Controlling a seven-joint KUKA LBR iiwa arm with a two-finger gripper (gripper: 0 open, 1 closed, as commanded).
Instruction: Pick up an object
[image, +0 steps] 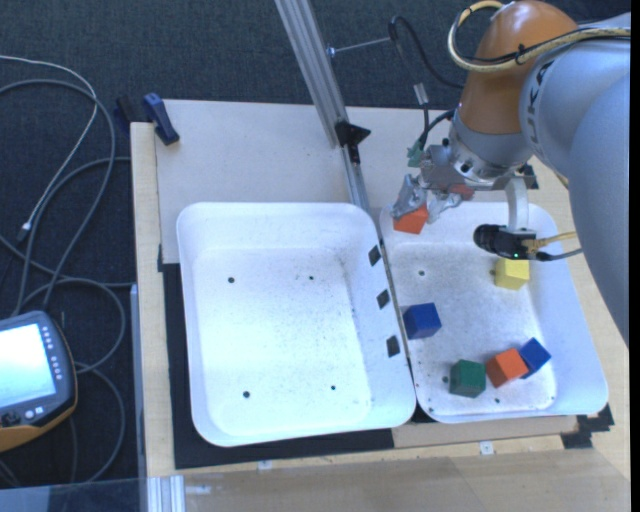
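While arm is hanging over far corner of right bin (585, 345), hand (418, 205) is sitting right at orange block (411, 221), fingers looking closed on it, block apparently pinched and raised off floor. So grasp step is looking done, lift is underway I'd guess. Next move is calling for straight rise, no tilting, or block is slipping out. Fingertips mostly getting buried behind wrist clutter, so contact is hard to confirm. Blue cube (421, 320), yellow block (511, 273), green block (467, 378) lying loose nearby.
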